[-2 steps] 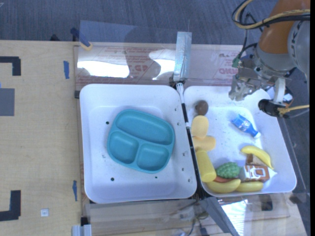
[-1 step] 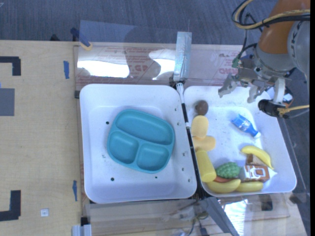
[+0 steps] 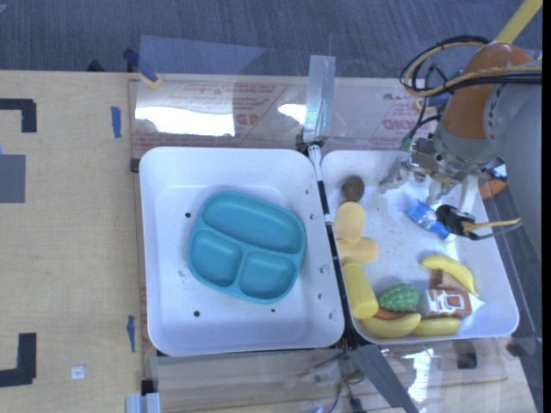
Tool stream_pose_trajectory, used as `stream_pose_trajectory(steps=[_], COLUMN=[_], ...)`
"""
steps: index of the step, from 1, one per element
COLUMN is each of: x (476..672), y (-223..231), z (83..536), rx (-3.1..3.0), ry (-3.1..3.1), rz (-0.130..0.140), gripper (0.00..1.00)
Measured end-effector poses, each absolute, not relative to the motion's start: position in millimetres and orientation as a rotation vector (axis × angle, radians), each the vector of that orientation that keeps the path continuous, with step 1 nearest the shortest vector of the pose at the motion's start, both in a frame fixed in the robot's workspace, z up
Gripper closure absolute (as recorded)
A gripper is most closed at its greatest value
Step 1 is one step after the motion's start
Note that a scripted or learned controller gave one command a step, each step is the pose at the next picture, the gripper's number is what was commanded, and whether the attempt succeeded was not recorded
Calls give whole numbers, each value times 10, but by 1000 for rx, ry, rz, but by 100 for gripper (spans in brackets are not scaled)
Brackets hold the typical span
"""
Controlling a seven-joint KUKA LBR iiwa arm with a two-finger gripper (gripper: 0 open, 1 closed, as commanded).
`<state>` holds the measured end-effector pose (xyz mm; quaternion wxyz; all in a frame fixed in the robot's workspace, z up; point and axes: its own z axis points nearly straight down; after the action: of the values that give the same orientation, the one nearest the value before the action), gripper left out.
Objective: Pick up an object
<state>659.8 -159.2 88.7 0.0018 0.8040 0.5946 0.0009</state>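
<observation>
My gripper point(image 3: 433, 181) hangs over the back right part of the right bin point(image 3: 497, 256), below the orange band on the arm. A small blue packet point(image 3: 424, 214) lies just under and in front of it on the bin floor. Further objects rest in this bin: a small brown piece point(image 3: 351, 186), pale yellow pieces point(image 3: 349, 221), a yellow cylinder point(image 3: 360, 292), a green lumpy toy point(image 3: 399, 298), a banana point(image 3: 451, 270) and a little orange-and-white carton point(image 3: 449, 302).
The left bin point(image 3: 164, 231) holds a teal divided plate point(image 3: 247, 245). A metal divider post point(image 3: 318, 101) stands at the back between the bins. Black and yellow cables point(image 3: 435, 58) loop above the wrist. Wooden bench surface point(image 3: 65, 231) lies to the left.
</observation>
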Motion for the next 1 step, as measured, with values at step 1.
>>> stream_pose_trajectory(steps=[1], x=[6693], y=[-1734], z=[2094], rx=[2630], ry=[1701], rz=[13], gripper=[0])
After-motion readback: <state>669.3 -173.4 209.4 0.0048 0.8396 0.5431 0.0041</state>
